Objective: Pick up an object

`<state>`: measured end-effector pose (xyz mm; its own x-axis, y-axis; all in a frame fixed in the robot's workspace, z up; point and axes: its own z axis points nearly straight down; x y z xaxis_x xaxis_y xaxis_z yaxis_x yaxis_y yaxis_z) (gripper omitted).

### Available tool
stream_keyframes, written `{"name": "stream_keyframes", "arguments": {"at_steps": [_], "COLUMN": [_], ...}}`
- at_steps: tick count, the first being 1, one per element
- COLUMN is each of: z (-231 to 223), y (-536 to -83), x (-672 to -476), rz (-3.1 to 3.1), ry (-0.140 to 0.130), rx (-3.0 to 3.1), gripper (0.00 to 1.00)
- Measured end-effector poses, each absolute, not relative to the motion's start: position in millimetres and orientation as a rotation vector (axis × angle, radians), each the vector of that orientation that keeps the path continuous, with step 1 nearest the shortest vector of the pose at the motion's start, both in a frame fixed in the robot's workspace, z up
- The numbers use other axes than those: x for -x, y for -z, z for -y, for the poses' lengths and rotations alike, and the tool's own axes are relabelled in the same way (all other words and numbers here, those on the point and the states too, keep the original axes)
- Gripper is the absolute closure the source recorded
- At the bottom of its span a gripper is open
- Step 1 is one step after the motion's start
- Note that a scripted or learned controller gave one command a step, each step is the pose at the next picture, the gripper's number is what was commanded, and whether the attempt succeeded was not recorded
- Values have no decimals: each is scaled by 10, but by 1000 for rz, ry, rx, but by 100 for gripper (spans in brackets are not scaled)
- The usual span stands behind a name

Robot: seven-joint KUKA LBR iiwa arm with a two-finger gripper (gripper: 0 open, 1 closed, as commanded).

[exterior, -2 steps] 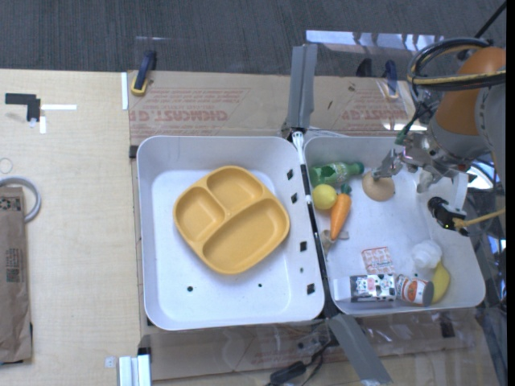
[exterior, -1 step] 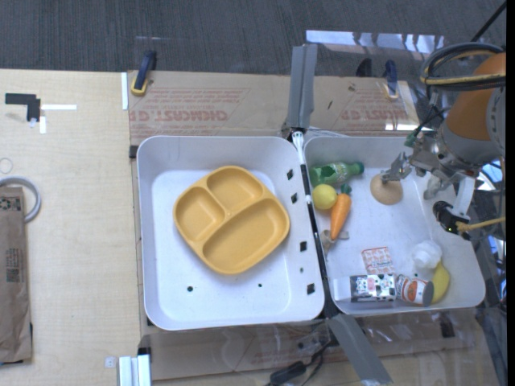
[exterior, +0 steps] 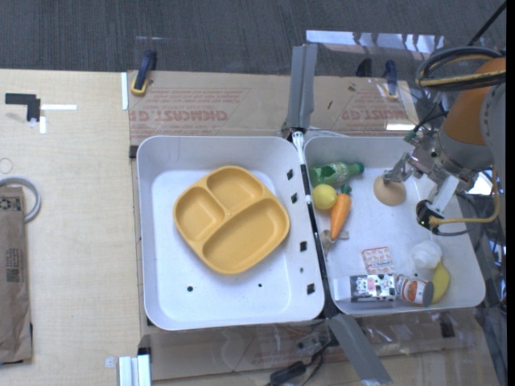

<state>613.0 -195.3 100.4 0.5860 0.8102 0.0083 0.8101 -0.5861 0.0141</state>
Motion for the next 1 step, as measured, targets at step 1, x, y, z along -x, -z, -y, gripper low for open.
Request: {"name": "stream_keyframes", "arguments": {"at_steps": [1], "z": [2016], "y": [-1009], "x": [-5825], "rz": [-1398], "ry": [-30], "rx": [-2810], "gripper": [0]}}
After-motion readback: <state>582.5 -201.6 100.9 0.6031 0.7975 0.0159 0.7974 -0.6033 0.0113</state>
